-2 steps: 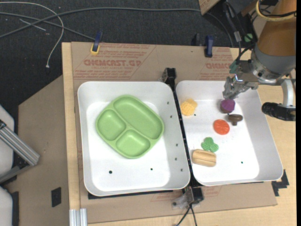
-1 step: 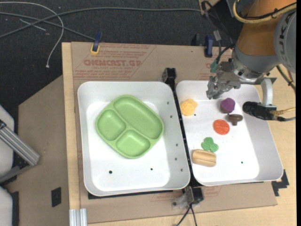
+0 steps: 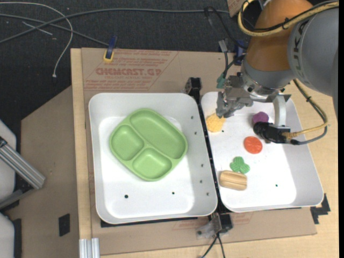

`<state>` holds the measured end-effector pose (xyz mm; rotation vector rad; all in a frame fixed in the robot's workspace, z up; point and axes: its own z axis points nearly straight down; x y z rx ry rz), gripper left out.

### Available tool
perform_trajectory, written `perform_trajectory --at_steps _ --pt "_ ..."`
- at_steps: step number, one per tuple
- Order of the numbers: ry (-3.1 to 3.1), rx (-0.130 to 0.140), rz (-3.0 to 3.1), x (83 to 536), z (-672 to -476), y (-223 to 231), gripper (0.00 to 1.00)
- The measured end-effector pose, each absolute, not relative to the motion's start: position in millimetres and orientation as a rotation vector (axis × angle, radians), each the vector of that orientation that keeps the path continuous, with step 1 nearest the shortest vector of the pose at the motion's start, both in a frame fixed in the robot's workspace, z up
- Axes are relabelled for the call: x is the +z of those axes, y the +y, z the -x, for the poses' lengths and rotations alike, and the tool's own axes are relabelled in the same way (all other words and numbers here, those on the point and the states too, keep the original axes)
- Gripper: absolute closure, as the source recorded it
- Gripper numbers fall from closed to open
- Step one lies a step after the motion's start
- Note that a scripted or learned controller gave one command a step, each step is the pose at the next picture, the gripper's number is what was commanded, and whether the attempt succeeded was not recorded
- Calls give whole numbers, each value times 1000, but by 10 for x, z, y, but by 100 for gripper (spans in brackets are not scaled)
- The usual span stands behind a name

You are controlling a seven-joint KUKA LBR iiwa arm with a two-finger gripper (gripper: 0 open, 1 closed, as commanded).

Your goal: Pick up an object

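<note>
While the big grey arm (image 3: 301, 42) with its orange band reaches in from the right, two white bins sit side by side on a brown board (image 3: 134, 71). On the left is the left bin (image 3: 107, 198), and it holds a green plate (image 3: 148, 144) with three sections. Beside it is the right bin (image 3: 290, 192), which holds the small toys. Low in that bin, near its left wall, lies a tan bread roll (image 3: 233, 181), and a small green piece (image 3: 239, 165) touches its top. A round red-orange toy (image 3: 253, 144) sits near the middle, and a little purple toy (image 3: 260, 116) sits above it, partly hidden by a black part. At the top left of this bin, a yellow round toy (image 3: 215, 123) lies flat on the floor. Right over it hangs the gripper (image 3: 224, 110), with its tips just at the toy's upper edge. I cannot tell how far apart the fingers are or if they hold the toy.
</note>
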<state>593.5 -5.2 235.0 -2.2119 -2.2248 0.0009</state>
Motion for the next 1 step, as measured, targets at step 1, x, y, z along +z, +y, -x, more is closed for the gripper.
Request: perform_trajectory --at_steps 1 --pt "-2225 0 2210 2252 -5873 566 100"
